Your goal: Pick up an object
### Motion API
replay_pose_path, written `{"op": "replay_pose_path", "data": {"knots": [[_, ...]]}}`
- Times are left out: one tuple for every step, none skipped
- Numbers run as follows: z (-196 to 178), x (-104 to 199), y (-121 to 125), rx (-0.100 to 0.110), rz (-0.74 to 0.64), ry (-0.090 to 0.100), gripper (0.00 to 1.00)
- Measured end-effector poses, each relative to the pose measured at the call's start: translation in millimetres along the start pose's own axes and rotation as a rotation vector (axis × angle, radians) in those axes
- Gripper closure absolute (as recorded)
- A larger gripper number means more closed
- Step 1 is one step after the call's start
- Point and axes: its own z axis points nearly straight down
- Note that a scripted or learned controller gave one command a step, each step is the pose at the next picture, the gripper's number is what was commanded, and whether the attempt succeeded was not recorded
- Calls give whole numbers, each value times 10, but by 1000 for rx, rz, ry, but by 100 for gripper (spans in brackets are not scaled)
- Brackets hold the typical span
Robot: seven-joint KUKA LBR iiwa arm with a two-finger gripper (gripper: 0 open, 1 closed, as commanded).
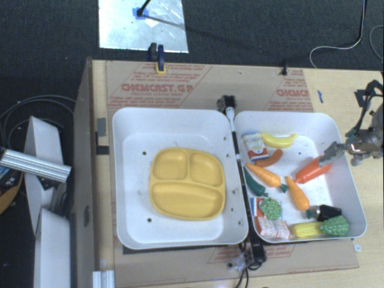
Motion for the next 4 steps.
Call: {"op": "replay_pose_path", "data": {"knots": [[1473,-53,-133,-2,1,-1,0],[1476,608,-334,-1,0,1,0],[1470,751,331,-2,0,-1,0],[1466,1107,595,-4,3,-6,0]]}}
